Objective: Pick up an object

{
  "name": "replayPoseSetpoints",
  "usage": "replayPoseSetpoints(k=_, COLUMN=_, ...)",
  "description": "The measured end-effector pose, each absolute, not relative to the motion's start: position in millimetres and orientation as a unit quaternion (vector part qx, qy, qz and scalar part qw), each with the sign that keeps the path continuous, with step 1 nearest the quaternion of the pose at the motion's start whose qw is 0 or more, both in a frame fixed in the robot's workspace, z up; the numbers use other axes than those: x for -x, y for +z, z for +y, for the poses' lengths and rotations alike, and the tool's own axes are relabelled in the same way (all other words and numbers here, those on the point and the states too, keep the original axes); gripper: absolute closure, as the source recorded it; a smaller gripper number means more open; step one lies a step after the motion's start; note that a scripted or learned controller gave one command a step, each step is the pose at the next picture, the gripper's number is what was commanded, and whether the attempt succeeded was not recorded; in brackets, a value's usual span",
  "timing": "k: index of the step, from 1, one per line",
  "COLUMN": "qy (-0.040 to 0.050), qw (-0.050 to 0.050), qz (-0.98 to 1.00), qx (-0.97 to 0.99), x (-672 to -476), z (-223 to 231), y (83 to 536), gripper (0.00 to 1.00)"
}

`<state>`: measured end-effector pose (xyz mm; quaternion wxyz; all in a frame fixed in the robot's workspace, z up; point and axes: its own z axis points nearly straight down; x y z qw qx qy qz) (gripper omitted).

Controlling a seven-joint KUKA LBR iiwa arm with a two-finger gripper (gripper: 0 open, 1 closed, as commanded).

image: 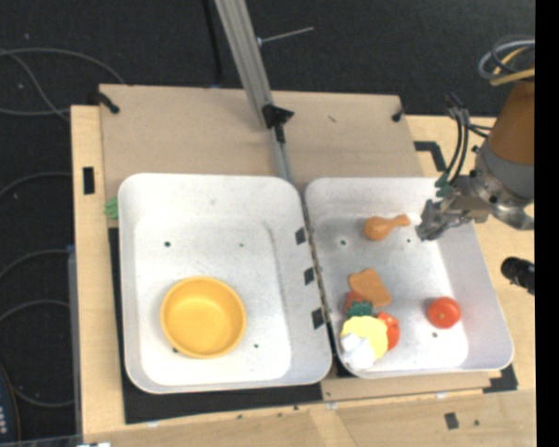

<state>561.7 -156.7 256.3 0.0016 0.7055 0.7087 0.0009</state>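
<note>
In the right bin (466,343) lie an orange chicken-leg toy (386,225), a brown flat toy piece (369,287), a red tomato-like ball (443,313) and a cluster of yellow, white, red and green toys (365,331) at the front left corner. A yellow bowl (203,317) sits in the left bin (205,203). My gripper (432,223) hovers over the right bin's back right part, just right of the chicken-leg toy. Nothing is visible between its fingers.
A slanted metal rail (252,63) runs from the top down to the gap between the bins. Cables (461,147) hang by the arm at the right. The bench's wooden edge (93,250) frames both bins.
</note>
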Motion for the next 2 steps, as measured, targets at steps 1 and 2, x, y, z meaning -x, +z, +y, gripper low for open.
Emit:
replayPoseSetpoints(k=1, qy=0.0004, qw=0.0, qz=0.709, qx=-0.705, x=-555.0, z=-106.3, y=245.0, gripper=1.0)
replayPoseSetpoints(k=2, qy=-0.0002, qw=0.0, qz=0.709, qx=-0.705, x=-543.0, z=-59.0, y=234.2, gripper=1.0)
